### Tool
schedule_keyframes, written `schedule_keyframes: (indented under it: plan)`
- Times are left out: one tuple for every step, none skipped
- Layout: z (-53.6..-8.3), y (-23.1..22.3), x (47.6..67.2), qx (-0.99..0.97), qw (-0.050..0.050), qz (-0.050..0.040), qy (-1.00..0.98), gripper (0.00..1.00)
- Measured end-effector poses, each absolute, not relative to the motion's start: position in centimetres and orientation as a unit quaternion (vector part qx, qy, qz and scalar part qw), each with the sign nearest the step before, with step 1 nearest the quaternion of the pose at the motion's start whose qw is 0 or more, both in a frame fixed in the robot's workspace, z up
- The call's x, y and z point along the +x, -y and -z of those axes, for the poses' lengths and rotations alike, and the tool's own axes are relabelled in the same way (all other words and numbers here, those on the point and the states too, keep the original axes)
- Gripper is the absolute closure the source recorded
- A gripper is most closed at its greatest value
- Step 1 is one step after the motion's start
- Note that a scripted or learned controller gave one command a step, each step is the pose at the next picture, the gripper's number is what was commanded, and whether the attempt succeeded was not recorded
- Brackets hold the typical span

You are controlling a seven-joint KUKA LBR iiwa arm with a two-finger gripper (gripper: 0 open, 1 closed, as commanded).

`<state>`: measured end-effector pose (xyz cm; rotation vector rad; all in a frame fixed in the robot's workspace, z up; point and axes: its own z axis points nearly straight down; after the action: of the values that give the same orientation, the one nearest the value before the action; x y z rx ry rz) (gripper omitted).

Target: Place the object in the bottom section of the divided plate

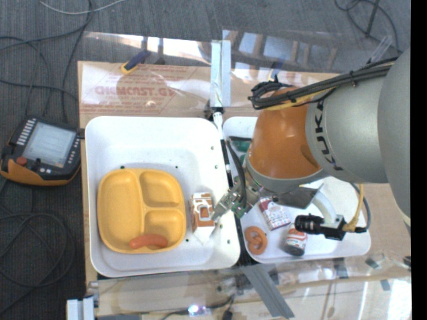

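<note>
Gripper (223, 209) by orange-white box (202, 210), upright.

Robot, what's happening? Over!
Hand low at the left bin's right edge, by a small box. Yellow plate beside it, hot dog in bottom section.

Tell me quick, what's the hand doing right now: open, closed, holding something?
Hand: at the inner wall of the left bin, right beside a small orange-and-white box; open or closed cannot be told, nor whether it grips the box.

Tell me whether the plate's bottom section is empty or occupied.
Occupied: an orange-red sausage-shaped item lies in the bottom section of the yellow divided plate.
</note>
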<state>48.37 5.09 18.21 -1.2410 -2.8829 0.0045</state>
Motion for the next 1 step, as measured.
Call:
schedule_keyframes:
  plan:
    - [-9.8,-16.03,48.69,-0.482,-0.003,0.0047,0.876,1.0]
